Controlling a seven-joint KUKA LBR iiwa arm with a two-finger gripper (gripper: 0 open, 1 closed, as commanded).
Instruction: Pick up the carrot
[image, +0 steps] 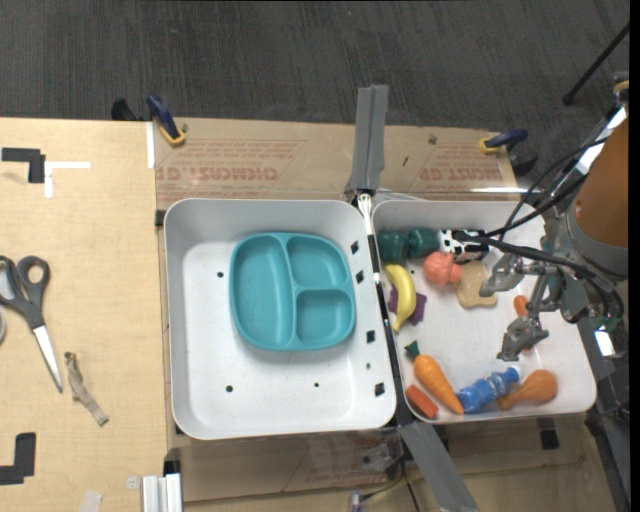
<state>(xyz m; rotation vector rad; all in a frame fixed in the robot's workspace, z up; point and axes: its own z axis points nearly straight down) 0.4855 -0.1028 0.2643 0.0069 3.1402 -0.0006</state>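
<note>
Two bins sit side by side; the carrot (437, 383) lies near the front of the right bin (580, 400), beside a blue bottle (487, 389). Hovering right of it, the gripper (520, 338) carries nothing, though whether it is open I cannot tell. Judging by this, the approach is under way: it must shift left and descend.

Bright, even overhead light, no hard highlights. Soft, short shadows along the inner walls of the left bin (180, 330), darkest at its near and left rims. Mild sheen on the teal divided plate (292, 290), no blown-out glare. White plastic of the right bin (455, 372) close to overexposed, yet detail kept. Dark carpet (250, 50) at the top underexposed, weave barely legible. Focus sharp at centre; scissors (30, 310) crisp. Arm (610, 200) at the right edge soft and blurred. Slight graininess, low resolution overall.
</note>
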